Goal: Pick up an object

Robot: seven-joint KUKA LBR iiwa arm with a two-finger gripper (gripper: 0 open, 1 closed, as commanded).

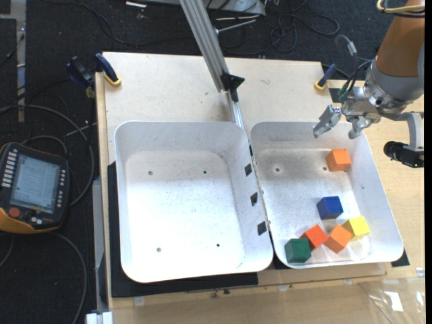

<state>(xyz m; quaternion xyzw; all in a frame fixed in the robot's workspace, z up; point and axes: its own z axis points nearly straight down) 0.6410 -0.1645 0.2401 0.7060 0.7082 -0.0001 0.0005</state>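
1. Orange block (339, 159): small cube, lies alone in the upper part of the right bin (381, 187), well apart from the other blocks.
2. Blue block (329, 206): cube, sits mid-bin, just above the lower cluster.
3. Yellow block (358, 226): at the cluster's right end, touching a light orange block (339, 237).
4. Red-orange block (315, 235): just beside the light orange block, on its left.
5. Green block (298, 250): lowest and leftmost, near the bin's front wall, touching or just beside the red-orange block.
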